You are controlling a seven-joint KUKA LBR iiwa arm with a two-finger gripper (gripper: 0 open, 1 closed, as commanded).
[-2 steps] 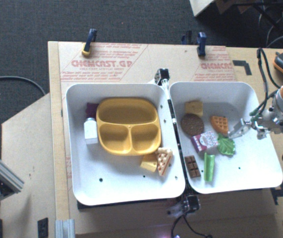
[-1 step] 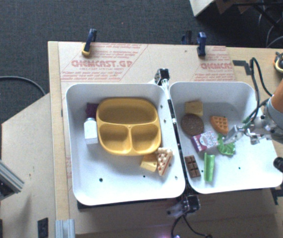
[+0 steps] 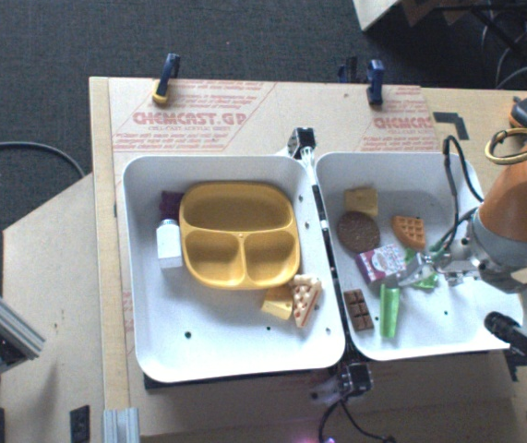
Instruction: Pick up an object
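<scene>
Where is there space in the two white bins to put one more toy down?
Left white bin: bare floor along its near edge, below the yellow divided plate and pizza slice toy. Right white bin: bare near-right corner, beside the green stick. Its middle is crowded with toy food and the gripper.

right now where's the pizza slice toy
The pizza slice lies in the left bin, near its lower right corner, just below the yellow divided plate and touching a small yellow block on its left.

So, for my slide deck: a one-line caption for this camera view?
Gripper low in the right bin among toy foods, beside a green stick; yellow tray in the left bin.
</scene>
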